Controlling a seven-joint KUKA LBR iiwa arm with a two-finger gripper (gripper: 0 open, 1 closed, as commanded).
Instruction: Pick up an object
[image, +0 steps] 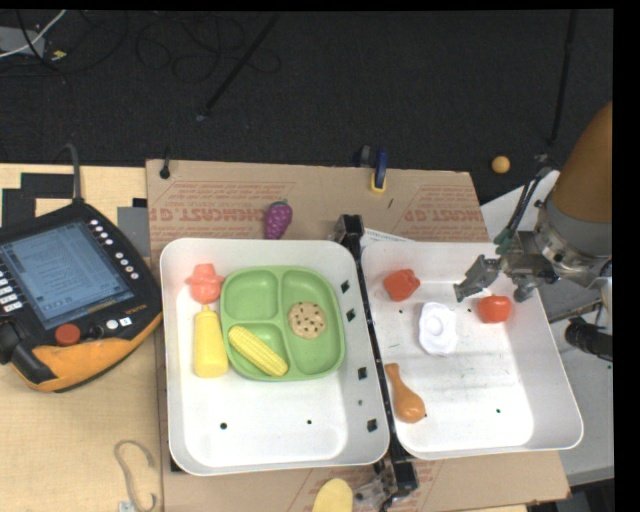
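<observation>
Yellow toy (333, 494) at near edge, outside bins.
We see the gripper (497, 283) spread open, empty, red toy (493, 309) just beneath it.

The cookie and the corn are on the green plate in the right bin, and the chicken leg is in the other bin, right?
Not quite. The camera view shows the green plate, with the cookie and the corn on it, in the left bin, not the right one. The chicken leg is in the other bin.
</observation>
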